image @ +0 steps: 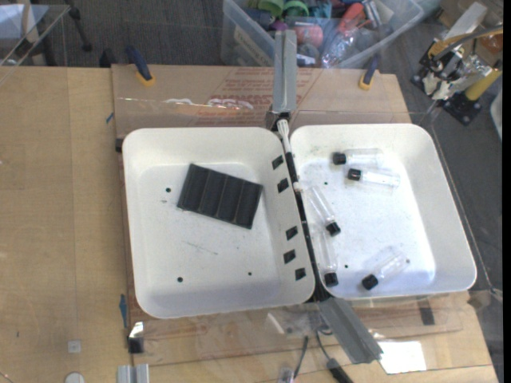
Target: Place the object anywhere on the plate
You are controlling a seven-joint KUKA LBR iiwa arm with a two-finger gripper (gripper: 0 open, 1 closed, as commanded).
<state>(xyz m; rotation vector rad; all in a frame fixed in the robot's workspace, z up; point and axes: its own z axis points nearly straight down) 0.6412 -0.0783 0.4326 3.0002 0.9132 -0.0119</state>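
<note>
A black ribbed rectangular plate (219, 195) lies flat in the left white bin (200, 254), slightly turned, in its upper middle. The right white bin (415, 214) holds several clear plastic vials with black caps. Two vials (363, 156) (375, 179) lie near its back. One vial (319, 206) rests along the left wall and another (326, 258) lies below it. A further vial (387, 265) sits near the front edge. All the vials lie on their sides, apart from the plate.
Where the bins meet, a row of black clips (287, 214) runs front to back. A metal bar (283, 78) stands behind them. A clear tub of colourful items (319, 6) sits at the back, and equipment (459, 70) at the far right.
</note>
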